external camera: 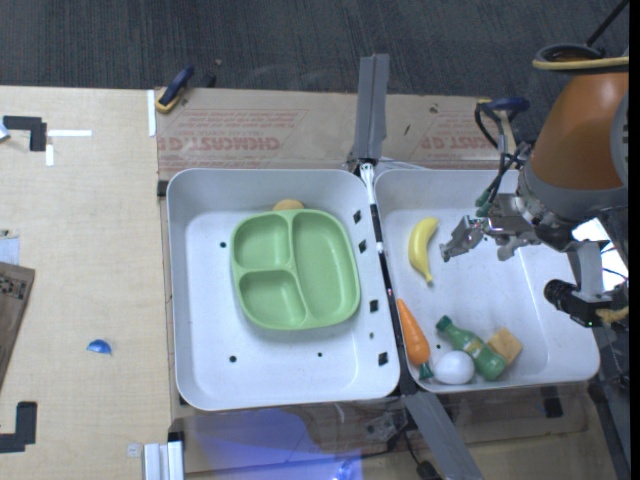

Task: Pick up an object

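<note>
**Banana to my left, nothing gripped yet**

Nearest the camera, below and slightly left of my pincer: a white ball (455,367) in the right bin's (560,368) front corner, touching a green bottle (474,347) lying on its side. A tan block (505,345) sits just right of the bottle; an orange carrot (411,332) lies along the divider, further left.

My pincer (462,240) hangs over the right bin, fingers spread, nothing between them.

Closest target: the banana (424,247), just left of my fingertips, lying lengthwise near the divider, apart from the rest.

Handling, my judgement: likely a light toy, stiff, smooth-skinned, so it may slip or roll on its curve. Best hold is across the thick middle, fingers square to its length, avoiding the tapered ends.

Far left, in the other bin (200,298): a green divided plate (296,268), with something orange (288,205) peeking out behind it.
</note>
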Robot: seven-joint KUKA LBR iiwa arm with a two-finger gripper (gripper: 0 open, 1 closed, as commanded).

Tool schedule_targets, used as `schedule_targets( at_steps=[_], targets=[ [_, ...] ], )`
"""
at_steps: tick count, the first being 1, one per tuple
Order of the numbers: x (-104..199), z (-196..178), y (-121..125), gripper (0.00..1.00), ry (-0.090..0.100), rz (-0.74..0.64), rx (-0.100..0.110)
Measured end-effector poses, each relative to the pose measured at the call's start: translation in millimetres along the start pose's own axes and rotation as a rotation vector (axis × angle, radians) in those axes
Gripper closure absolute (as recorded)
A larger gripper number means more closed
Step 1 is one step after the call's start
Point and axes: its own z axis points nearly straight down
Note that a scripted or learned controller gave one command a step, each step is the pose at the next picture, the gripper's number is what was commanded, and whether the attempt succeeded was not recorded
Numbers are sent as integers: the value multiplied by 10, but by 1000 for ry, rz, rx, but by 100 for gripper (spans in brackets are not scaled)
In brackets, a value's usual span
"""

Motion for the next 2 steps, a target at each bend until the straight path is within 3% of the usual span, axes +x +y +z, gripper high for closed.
schedule_targets(
  at_steps=[1,2],
  targets=[
    [-19,756,575,0,-2,1,-3],
    [-515,410,371,0,-2,-181,-6]
  ],
)
